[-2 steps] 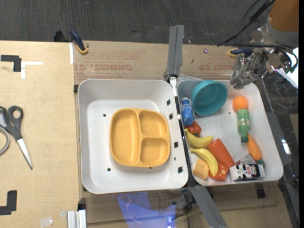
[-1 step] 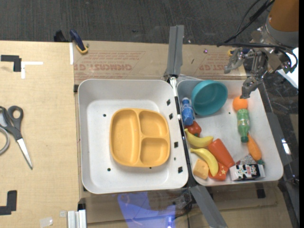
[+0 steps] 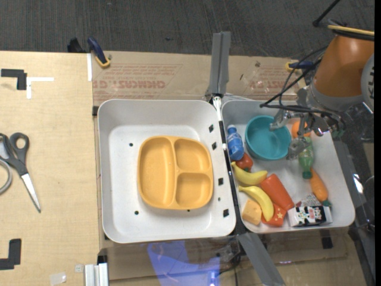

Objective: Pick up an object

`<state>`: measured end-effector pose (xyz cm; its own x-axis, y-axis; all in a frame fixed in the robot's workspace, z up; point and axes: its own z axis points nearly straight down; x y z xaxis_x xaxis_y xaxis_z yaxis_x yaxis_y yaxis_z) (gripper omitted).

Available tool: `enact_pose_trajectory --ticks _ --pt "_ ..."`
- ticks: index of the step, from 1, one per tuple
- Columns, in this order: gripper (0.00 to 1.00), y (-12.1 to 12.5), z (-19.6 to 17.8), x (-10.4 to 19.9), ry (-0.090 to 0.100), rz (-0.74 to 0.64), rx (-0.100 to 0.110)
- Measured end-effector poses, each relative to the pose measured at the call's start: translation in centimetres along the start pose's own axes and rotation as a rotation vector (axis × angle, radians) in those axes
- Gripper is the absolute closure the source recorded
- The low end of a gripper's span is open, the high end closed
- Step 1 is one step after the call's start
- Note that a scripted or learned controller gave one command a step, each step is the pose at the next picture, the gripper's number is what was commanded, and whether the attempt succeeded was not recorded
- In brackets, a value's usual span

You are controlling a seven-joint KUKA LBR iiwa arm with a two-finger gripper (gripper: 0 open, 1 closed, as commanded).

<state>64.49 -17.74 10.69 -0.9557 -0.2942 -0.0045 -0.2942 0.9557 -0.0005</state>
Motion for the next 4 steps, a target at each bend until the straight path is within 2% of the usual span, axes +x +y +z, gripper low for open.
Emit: enact_pose_trajectory --ticks 1,2,3,4 --pt "0.00 4.8 1.4 6.0 0.001 0.101 0.000" --pt "0.00 10.1 1.3 4.2 0.000 0.193 0.001" --pt "0.00 2.1 -3.2 0.7 -0.003 0.317 0.003" --pt "0.00 4.8 1.3 -2.4 -0.002 0.459 0.002"
